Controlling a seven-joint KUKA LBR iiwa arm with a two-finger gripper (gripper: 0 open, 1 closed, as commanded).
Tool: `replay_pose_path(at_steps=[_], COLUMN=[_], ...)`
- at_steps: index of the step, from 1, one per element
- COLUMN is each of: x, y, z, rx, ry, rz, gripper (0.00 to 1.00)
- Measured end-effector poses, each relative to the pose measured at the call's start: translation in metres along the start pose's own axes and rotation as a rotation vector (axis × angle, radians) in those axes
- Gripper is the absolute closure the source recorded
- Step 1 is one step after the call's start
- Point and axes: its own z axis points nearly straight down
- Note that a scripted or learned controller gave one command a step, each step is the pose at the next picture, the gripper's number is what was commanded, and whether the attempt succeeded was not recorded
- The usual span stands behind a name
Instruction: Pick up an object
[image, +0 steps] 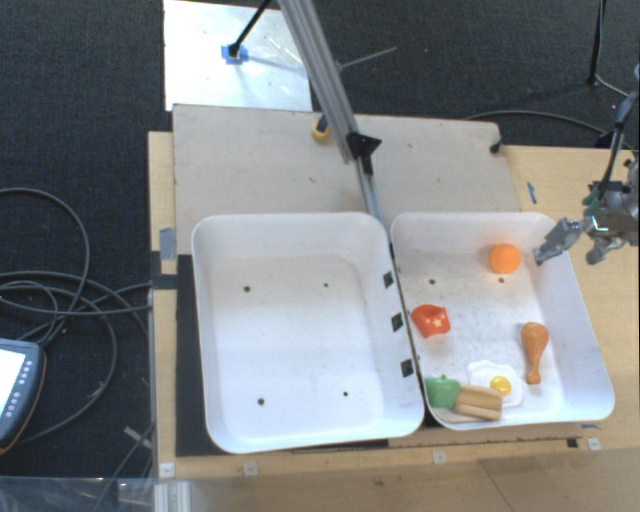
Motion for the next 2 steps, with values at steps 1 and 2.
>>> replay_pose_path(at_steps=[1,2], x=[0.000,0.000], y=[0.001,-0.007], z=[-0.002,0.043], rx=[-0.004,-0.001], ry=[-0.001,-0.001], rz=[-0.001,0.005], gripper=[0.00,0.00])
